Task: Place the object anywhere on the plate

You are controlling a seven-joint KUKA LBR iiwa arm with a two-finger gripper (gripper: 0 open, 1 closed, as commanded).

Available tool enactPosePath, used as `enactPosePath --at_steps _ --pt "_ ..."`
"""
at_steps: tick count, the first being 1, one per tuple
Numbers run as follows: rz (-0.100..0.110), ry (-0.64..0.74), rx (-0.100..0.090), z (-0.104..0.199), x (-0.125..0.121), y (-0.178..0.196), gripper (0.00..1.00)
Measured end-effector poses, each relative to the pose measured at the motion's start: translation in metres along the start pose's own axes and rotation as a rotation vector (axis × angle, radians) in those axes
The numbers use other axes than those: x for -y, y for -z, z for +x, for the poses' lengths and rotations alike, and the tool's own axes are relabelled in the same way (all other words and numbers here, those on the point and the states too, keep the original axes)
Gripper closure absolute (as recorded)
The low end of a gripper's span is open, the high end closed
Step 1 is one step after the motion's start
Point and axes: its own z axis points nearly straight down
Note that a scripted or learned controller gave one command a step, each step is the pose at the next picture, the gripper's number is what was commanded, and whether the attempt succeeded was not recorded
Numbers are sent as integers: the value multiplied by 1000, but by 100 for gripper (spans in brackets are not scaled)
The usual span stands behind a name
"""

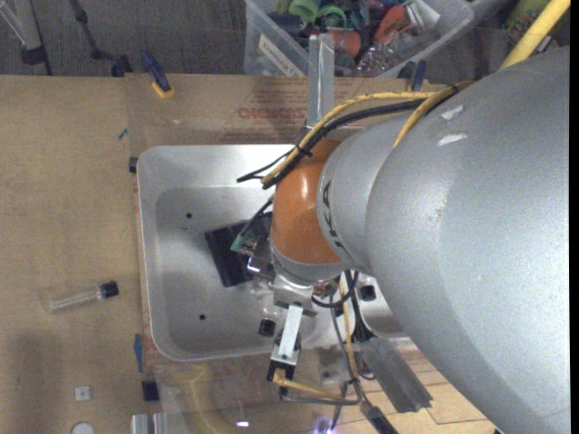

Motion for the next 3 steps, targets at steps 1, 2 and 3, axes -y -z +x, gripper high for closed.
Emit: enactPosePath --at_steps 1,2,3 --pt "-6 671 -1 68 -27 25 100" --pt "-21 1211 -3 94 -108 -33 100" --pt "-10 685 -1 103 -136 34 100"
